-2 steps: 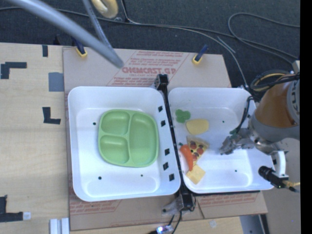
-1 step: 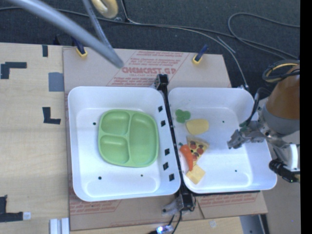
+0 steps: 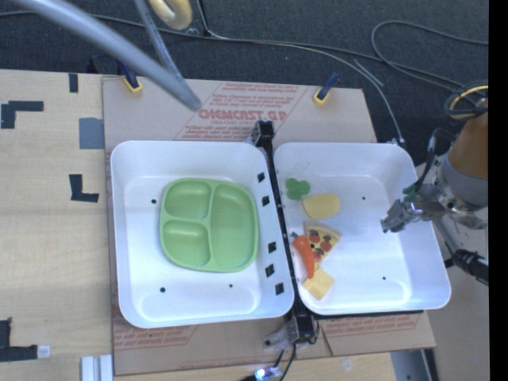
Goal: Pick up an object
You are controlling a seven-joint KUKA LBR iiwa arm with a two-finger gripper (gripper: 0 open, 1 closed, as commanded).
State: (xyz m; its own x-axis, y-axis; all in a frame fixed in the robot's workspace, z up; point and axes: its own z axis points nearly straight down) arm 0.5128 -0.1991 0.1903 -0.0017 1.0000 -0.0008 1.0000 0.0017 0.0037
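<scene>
Gripper (image 3: 394,221) sat over the right bin's (image 3: 413,296) right side, near the rim, arm (image 3: 468,153) entering from the right. Fingers too small and blurred to read; could not tell how far apart they stood, and nothing showed between them.

Toy food lay clustered at the right bin's left side, well apart from the gripper. Green piece (image 3: 297,188) was farthest back, close to the divider. Pale yellow piece (image 3: 321,206) lay just in front of it, to its right. Pizza slice (image 3: 321,240) lay nearer the front, with the carrot (image 3: 304,254) touching its left edge. Yellow block (image 3: 319,285) lay at the carrot's front end, touching or nearly so.

Left bin (image 3: 127,292) held a green plate (image 3: 210,225) with three compartments, lying flat near the middle.

Both bins rested on cardboard (image 3: 238,105) atop the bench (image 3: 48,213).
</scene>
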